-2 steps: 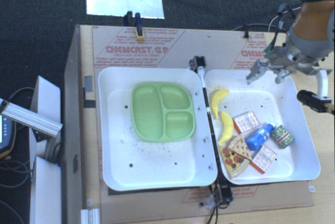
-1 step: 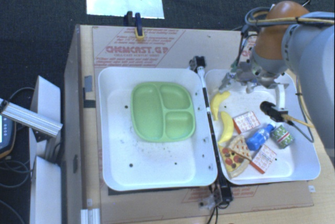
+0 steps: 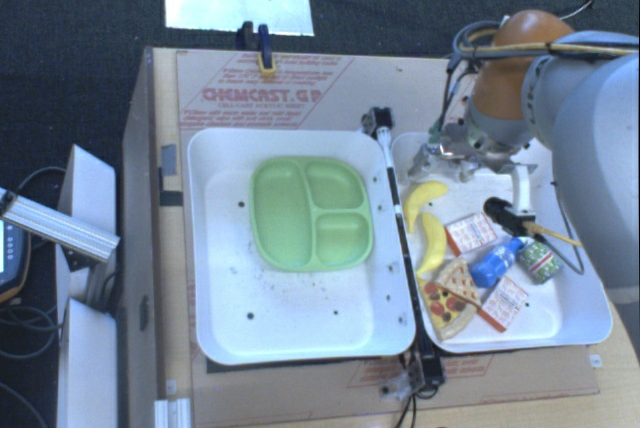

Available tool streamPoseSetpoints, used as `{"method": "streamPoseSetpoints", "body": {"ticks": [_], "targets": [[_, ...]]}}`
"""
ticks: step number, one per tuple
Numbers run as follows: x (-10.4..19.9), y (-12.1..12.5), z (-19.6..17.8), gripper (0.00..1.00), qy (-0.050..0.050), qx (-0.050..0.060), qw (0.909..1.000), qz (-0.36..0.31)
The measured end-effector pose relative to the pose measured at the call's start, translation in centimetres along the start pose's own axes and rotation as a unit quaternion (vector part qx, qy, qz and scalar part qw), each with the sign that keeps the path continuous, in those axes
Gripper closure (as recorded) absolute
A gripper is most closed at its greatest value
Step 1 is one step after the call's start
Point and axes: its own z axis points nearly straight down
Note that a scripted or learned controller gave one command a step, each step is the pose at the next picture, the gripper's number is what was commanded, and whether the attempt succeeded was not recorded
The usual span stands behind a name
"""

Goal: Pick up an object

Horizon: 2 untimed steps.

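Gripper (image 3: 452, 162) hung over far corner of right bin (image 3: 575, 316). Open or closed, couldn't tell from this angle; nothing seen held. Nearest thing was upper banana (image 3: 422, 197), just below and slightly left of the gripper in the view, close but apart from it. Its long axis ran diagonally, upper end toward the gripper, lower end toward the divider between the bins. Yellow, curved, smooth, plastic-looking. Likely target, judging by nearness: a short move toward the camera side, with the grasp set across that diagonal. Second banana (image 3: 432, 244) lay further on, nearly touching the first. Beyond it: pizza slice (image 3: 452, 296), blue bottle (image 3: 495, 264), cards (image 3: 470, 233). Well off to the left of the gripper, left bin (image 3: 230, 316) held green divided plate (image 3: 310, 214).
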Motion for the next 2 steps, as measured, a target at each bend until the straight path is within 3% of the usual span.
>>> {"method": "streamPoseSetpoints", "body": {"ticks": [1,2], "targets": [[-7.2,-5.2,0.0,0.0,-0.001,0.0,1.0,0.002],[0.2,-9.6,0.0,0.0,0.0,0.0,1.0,0.001]]}}
